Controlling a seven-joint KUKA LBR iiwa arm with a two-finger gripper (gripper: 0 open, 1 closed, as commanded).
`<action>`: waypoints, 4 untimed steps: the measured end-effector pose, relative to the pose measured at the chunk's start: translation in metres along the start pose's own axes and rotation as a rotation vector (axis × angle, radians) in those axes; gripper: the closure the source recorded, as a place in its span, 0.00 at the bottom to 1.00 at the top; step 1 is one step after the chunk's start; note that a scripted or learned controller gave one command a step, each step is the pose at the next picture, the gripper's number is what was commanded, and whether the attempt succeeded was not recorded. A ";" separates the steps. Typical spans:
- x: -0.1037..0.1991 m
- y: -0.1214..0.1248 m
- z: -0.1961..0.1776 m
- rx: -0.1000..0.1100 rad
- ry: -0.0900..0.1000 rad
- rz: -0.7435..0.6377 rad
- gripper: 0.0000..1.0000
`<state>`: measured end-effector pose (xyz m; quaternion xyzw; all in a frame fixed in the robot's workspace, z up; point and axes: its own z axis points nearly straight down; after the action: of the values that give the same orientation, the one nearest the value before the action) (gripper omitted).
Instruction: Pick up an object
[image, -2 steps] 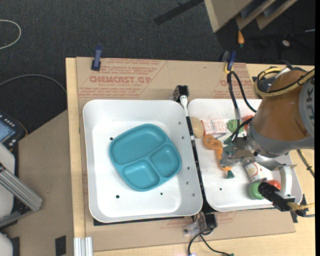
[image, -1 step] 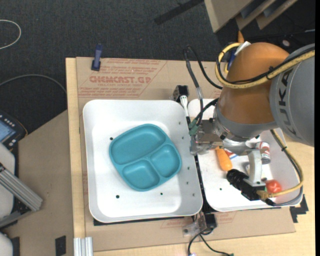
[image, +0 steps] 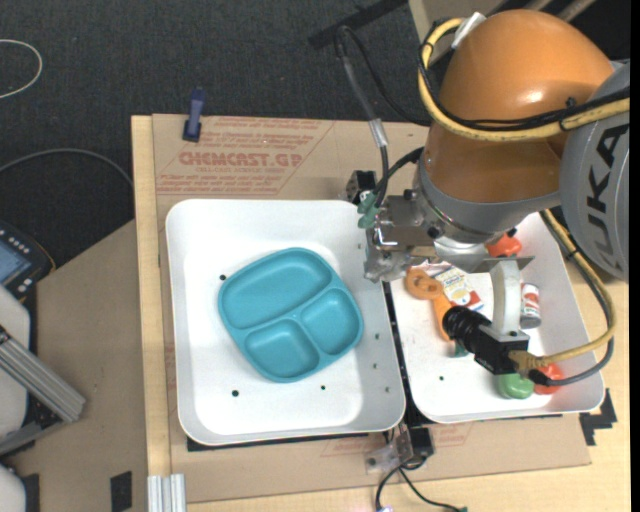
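Note:
The right bin (image: 440, 395) holds several small things: an orange piece (image: 425, 284), a white packet with red and yellow print (image: 459, 288), a tall white ring-shaped item (image: 505, 297), a small white tube with a red end (image: 529, 300), and a green lump (image: 517, 384) near the front. My gripper (image: 383, 255) hangs low over the right bin's left rim, just left of the orange piece. The bulky grey and orange wrist above it covers the back of the right bin. I see nothing held in it.
A blue divided plate (image: 290, 312) lies in the middle of the left bin (image: 200, 380). An orange-red item (image: 508, 243) peeks out beside the wrist at the back. A cardboard sheet (image: 240, 155) lies behind the bins.

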<state>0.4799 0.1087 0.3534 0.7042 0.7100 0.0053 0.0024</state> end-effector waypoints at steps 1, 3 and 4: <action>-0.003 0.000 -0.005 0.008 -0.004 0.007 1.00; 0.001 0.056 -0.028 0.020 -0.008 0.014 1.00; 0.004 0.056 -0.045 0.008 -0.005 0.008 1.00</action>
<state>0.5350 0.1126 0.3995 0.7071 0.7071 0.0010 0.0013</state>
